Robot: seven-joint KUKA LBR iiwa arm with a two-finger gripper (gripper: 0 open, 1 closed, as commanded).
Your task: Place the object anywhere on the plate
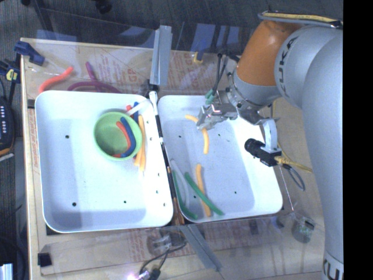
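Observation:
A green plate (109, 137) sits in the left bin (87, 197), toward its far right. A red curved stick (124, 135) and a blue stick (130, 125) lie on the plate, and an orange stick (141, 147) rests against its right edge. My gripper (207, 115) hangs over the far part of the right bin (256, 185). A short yellow piece (190, 119) lies just left of it, and an orange stick (205, 142) lies just below it. Nothing is visibly held.
Nearer in the right bin lie another orange stick (200, 178) and long green sticks (204, 200). A metal divider (160, 51) stands behind the gap between the bins. Red and magenta cords (87, 85) lie behind the left bin.

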